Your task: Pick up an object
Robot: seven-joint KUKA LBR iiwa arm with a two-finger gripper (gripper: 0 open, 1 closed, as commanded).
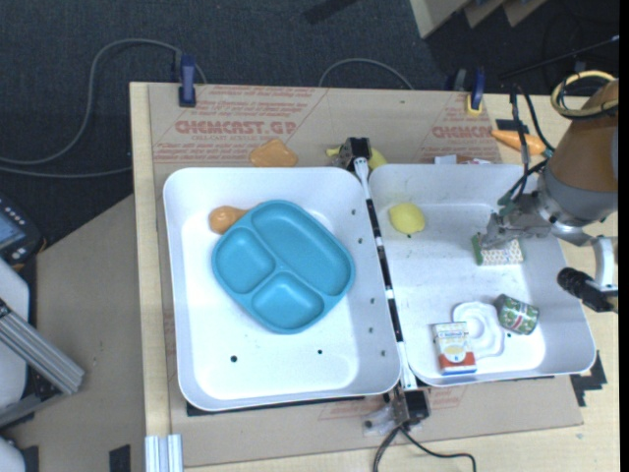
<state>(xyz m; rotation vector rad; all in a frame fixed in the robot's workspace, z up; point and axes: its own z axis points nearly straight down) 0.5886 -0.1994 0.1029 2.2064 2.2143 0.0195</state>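
The gripper is down in the right-hand bin, near that bin's far right corner, directly over a small green-and-white speckled block. Its dark tip seems to meet the block's top edge, but whether the fingers stand wide, narrow or closed on anything I cannot tell, since the wrist hides them from above.

That block looks like the object in hand. It lies flat on the bin floor, well apart from the yellow lemon-like piece towards the divider, and from the items along the near edge: a small carton with a red base, a white cup-like piece touching it, and a green can on its side. So there is room around it.

To do this step well, in my judgement, the fingers should straddle the block's short sides and reach low enough to catch its walls, not just its top face. It is thin, so a shallow close would likely slip off. Close squarely, then lift straight up, keeping off the bin's far wall.

The left-hand bin holds a blue divided plate with an orange piece beside it, towards the worktop's far left corner; they play no part here
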